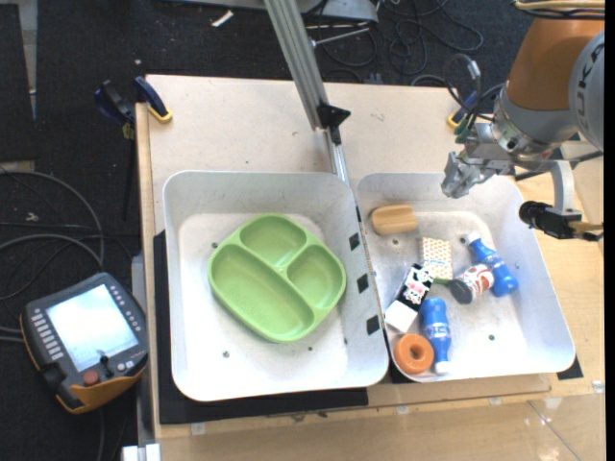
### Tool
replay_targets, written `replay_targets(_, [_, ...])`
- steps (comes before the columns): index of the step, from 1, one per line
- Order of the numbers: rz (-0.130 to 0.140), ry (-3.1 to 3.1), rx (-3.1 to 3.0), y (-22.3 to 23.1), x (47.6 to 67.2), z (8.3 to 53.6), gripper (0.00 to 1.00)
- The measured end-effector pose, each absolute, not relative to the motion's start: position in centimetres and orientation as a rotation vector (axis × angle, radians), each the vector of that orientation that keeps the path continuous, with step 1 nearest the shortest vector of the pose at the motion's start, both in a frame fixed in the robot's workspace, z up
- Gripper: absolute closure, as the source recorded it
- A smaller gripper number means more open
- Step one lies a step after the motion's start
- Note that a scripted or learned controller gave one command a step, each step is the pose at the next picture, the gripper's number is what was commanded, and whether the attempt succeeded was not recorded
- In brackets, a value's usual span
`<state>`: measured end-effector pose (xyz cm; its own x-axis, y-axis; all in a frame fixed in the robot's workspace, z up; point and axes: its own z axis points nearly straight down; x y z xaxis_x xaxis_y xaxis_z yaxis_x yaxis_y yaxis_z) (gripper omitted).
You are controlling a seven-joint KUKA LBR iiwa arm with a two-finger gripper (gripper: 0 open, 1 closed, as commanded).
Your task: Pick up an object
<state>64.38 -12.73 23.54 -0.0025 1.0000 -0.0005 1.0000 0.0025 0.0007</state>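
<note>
The hand (461, 178) hangs over the right bin's (538, 349) far edge, above the tan block (393, 220); its grip cannot be told.

arm (567, 56) cropped (right edge), gripper (461, 176) blurred

A robotics lab: a teach pendant (85, 339) beside the bench (240, 123), cables (404, 22) strewn on the floor.

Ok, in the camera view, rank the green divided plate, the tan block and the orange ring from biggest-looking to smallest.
1. Green divided plate, by far the largest.
2. and 3. Tan block and orange ring look about alike; I won't rank them.
</note>
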Motion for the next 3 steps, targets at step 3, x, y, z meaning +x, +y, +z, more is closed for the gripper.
replay_targets(3, [0.002, 2.233, 2.213, 4.0, 59.5, 24.4, 1.0])
